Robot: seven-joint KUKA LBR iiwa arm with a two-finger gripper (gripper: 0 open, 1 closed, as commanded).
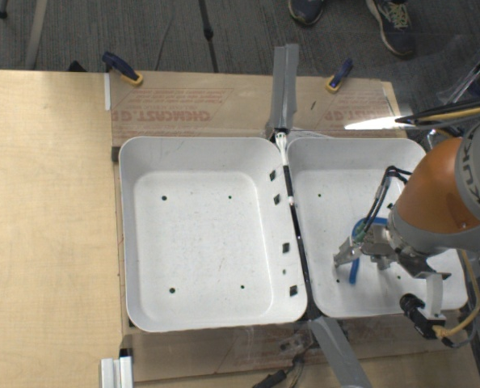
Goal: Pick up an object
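The arm's orange-banded wrist (438, 192) hangs over the right bin (329, 176). My gripper (355, 259) points down and left, low over that bin's floor. A small blue object (354, 275) pokes out just under the gripper's tip, and another patch of blue (361, 232) shows just above it beside the gripper body. Whether the blue object rests on the floor or is held cannot be made out from this angle. The arm hides most of the bin's right half.
The left bin (200, 241) lies beside the right one, with a row of black clips (288, 225) along the shared wall. Cardboard (175, 107) and two clamps (123, 69) sit behind the bins. A wooden bench top (46, 217) spreads to the left.
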